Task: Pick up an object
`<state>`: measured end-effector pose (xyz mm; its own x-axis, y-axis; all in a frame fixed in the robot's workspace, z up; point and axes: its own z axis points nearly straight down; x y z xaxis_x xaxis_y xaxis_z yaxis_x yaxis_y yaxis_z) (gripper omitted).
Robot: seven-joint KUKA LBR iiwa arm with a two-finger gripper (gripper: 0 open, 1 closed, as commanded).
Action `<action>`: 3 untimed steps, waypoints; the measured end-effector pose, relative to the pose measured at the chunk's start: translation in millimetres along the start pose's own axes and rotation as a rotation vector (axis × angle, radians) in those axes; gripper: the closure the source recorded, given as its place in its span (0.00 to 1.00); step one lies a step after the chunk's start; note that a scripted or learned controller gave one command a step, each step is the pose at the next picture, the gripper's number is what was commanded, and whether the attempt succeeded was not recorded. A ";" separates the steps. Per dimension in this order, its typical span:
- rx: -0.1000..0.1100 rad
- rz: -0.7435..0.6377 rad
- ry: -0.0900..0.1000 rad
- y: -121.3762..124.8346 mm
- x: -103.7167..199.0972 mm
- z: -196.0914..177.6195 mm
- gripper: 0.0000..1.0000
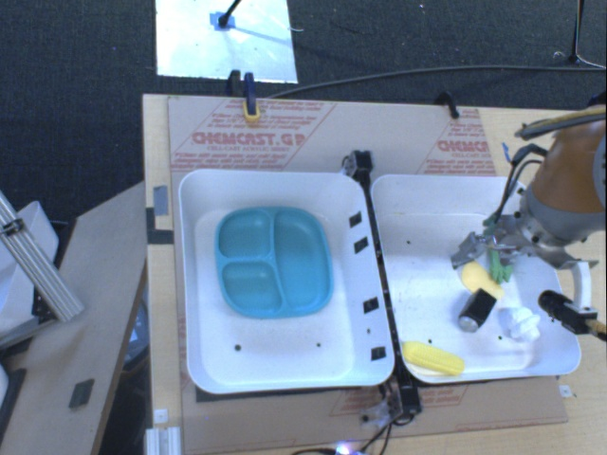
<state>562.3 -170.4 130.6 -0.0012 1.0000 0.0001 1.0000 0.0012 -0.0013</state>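
My gripper (479,250) hangs low over the middle of the right bin (417,254), with the arm reaching in from the right. Just below it, touching or nearly touching it, lies a small yellow thing with a green part (480,277). A black cylinder with a silvery end (476,309) lies close in front of that. A crumpled white object (519,323) rests to its right. A longer yellow object (433,357) lies by the bin's front wall. I see nothing held in the gripper.
The left bin (204,349) holds a blue divided plate (275,261). A ridge with black clips (370,273) separates the two bins. The left half of the right bin is bare white floor.
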 end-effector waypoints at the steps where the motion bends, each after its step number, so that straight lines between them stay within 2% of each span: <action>1: 0.000 0.000 0.000 0.4 0.4 48.3 0.00; 2: -0.008 0.000 -0.003 2.6 -0.6 34.0 1.00; 3: -0.008 -0.003 -0.002 12.3 -2.0 -13.5 1.00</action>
<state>574.6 -172.4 144.1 -0.0042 1.0000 -0.0018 1.0000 0.0042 0.0064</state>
